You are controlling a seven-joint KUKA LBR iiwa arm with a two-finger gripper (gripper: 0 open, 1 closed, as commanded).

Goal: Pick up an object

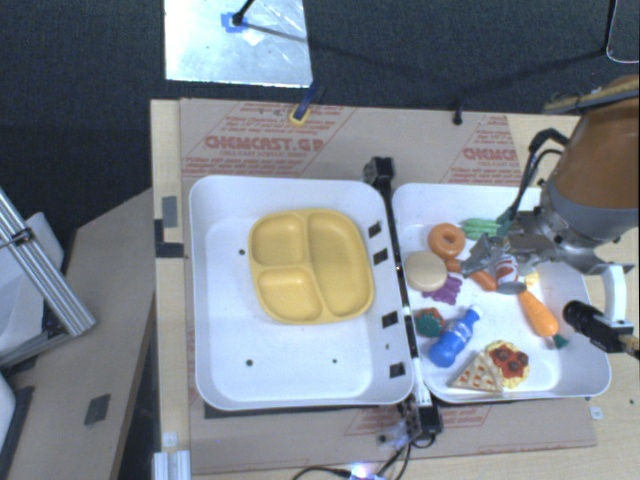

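Note:
My gripper is low in the right bin, near its middle. It hangs over a small red-orange toy, between an orange donut on its left and a carrot at its lower right. A green piece lies just behind it. The grey arm with its orange band comes in from the right and hides the bin's far right corner.
Also in the right bin are a beige bun, a purple piece, a blue bottle, a pizza slice and a small green-red toy. The left bin holds a yellow divided plate.

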